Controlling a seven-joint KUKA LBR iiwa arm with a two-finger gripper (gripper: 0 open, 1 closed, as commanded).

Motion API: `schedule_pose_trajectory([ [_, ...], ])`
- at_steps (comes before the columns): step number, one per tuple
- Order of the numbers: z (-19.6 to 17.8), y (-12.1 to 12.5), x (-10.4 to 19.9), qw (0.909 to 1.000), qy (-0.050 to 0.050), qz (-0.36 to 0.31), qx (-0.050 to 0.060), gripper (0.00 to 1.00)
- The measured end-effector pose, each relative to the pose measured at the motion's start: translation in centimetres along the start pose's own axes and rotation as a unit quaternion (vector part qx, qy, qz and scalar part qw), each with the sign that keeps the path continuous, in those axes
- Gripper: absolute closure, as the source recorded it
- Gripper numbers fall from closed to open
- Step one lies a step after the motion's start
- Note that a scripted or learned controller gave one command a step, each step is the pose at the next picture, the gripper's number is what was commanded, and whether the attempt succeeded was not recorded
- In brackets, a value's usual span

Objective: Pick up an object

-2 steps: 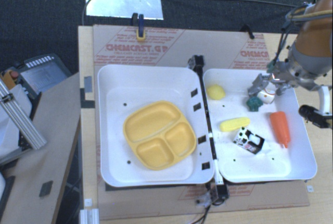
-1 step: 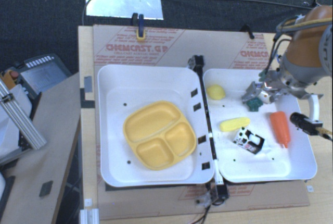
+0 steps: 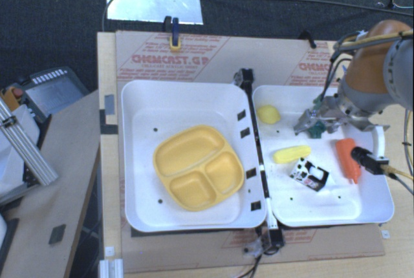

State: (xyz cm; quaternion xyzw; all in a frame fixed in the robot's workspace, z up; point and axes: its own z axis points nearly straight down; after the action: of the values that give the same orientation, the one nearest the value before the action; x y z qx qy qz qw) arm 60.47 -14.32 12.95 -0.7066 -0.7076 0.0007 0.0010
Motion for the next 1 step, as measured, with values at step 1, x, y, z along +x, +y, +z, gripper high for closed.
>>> schedule_pose_trajectory([
  [1, 4.75, -0.02, 0.06, 1.0, 0.0, 0.0, 0.0, 0.0],
])
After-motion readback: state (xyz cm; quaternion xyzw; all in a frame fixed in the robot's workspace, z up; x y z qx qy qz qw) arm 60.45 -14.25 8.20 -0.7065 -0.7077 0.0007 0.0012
